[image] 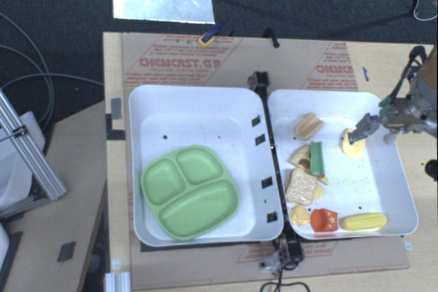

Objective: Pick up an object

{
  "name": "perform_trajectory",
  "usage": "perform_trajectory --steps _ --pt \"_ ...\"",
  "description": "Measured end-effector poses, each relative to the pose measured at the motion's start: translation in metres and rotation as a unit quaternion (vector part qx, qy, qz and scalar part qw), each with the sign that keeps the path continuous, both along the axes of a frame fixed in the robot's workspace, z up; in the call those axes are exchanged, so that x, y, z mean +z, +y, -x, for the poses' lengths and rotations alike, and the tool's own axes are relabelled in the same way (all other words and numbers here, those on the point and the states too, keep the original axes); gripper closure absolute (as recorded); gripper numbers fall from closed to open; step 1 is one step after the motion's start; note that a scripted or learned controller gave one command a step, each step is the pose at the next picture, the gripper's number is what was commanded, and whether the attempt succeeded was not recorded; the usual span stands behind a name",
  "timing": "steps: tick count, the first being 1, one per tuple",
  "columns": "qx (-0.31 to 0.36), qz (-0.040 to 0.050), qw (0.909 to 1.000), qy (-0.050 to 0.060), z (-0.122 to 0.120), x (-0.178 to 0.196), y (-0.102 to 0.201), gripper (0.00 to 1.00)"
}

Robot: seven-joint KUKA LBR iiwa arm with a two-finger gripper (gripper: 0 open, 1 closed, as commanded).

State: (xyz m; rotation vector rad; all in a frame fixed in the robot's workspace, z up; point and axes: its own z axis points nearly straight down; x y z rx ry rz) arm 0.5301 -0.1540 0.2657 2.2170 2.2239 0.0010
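Observation:
The right bin holds several toy food pieces: a tan bun, a green stick, a speckled cracker, a red piece, a yellow corn-like piece and a pale yellow round piece. My gripper reaches in from the right and hangs at the upper edge of the pale yellow round piece, partly covering it. I cannot tell whether it touches the piece.
The left bin holds a green divided plate. A black divider runs between the bins. A small yellow wedge lies beside the red piece. Cardboard lines the bench under both bins.

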Motion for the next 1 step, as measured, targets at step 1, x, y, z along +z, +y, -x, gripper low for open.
perform_trajectory --steps 1 --pt "-0.002 -0.0011 1.0 0.004 0.0344 -0.0863 -0.0081 0.0"
